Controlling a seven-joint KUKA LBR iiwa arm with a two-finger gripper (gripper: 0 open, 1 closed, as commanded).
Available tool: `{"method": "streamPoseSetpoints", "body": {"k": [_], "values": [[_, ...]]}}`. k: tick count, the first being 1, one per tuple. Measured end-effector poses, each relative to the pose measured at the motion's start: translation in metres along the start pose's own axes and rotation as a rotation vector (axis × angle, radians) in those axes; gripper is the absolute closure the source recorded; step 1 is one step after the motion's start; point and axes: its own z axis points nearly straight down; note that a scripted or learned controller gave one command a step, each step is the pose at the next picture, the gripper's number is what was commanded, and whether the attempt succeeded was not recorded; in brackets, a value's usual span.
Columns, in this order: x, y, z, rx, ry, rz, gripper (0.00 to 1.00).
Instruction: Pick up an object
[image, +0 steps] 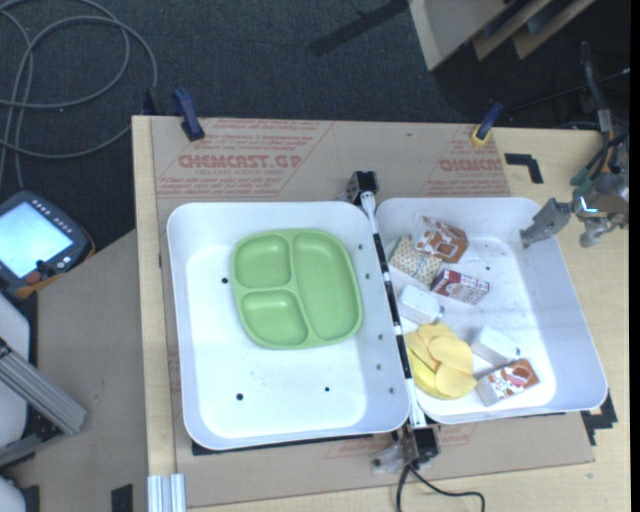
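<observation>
You'll see the gripper (552, 222) over the right bin's (560, 330) far right corner; whether its jaws are open can't be told. Small packets (462, 286) and yellow slices (445, 360) lie in that bin.

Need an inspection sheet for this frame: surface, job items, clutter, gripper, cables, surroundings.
Surface: brown board with red print, bearing the left bin and the right bin side by side.
Job's things: in the right bin, a yellow chip pile, a brown-and-white packet, a red-and-white carton, a small box, a checked packet.
Clutter: green divided tray in the left bin.
Gripper: gripper at the right bin's upper right edge, nothing seen between its fingers; open or shut unclear.
Cables: grey cable looped on the floor, upper left; black lead at the board's front edge.
Surroundings: dark carpet; blue clamp; screen device at left.
</observation>
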Motion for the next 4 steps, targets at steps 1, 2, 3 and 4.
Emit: {"method": "streamPoseSetpoints", "body": {"k": [1, 2, 3, 4], "values": [[0.077, 0.046, 0.137, 0.002, 0.001, -0.001, 0.0], [0.073, 0.079, 0.171, 0.011, 0.001, -0.007, 0.0], [0.085, 0.089, 0.176, 0.04, -0.02, -0.002, 0.0], [0.083, 0.087, 0.167, 0.053, -0.023, -0.003, 1.0]]}}
